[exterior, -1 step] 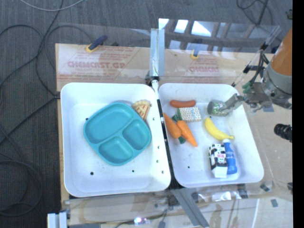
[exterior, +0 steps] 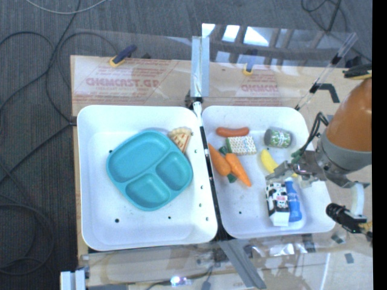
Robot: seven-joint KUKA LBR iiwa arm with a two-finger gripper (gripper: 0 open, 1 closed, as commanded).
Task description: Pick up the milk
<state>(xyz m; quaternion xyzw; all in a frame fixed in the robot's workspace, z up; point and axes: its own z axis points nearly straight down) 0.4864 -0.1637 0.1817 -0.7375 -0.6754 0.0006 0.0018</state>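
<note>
- Two shallow white bins sit side by side on the bench: the left white bin (exterior: 91, 180) and the right white bin (exterior: 242, 219).
- Nearest in the right bin, by its near right corner, lies the white, black and blue milk carton (exterior: 284, 203), flat on its side with its length running near to far.
- Just beyond the carton's far end hangs the grey two-finger gripper (exterior: 289, 169); its parts blur together there, so I cannot tell whether it is released or clenched, and I cannot tell whether it touches the carton.
- Behind the gripper, the grey arm with the orange band (exterior: 354, 132) enters from the right.
- Left of the gripper lies a small yellow banana-shaped toy (exterior: 268, 160).
- Further left, two orange carrot toys (exterior: 230, 165) lie touching, close to the bin's left wall.
- Beyond them sits a pale speckled block (exterior: 240, 144), then a red-orange sausage toy (exterior: 233, 132) farther still.
- Toward the far right is a green-and-grey rounded object (exterior: 278, 138).
- Filling much of the left bin, a teal three-compartment plastic plate (exterior: 150, 170) lies flat.
- At its far right edge rests a tan ridged wedge (exterior: 181, 138).
</note>
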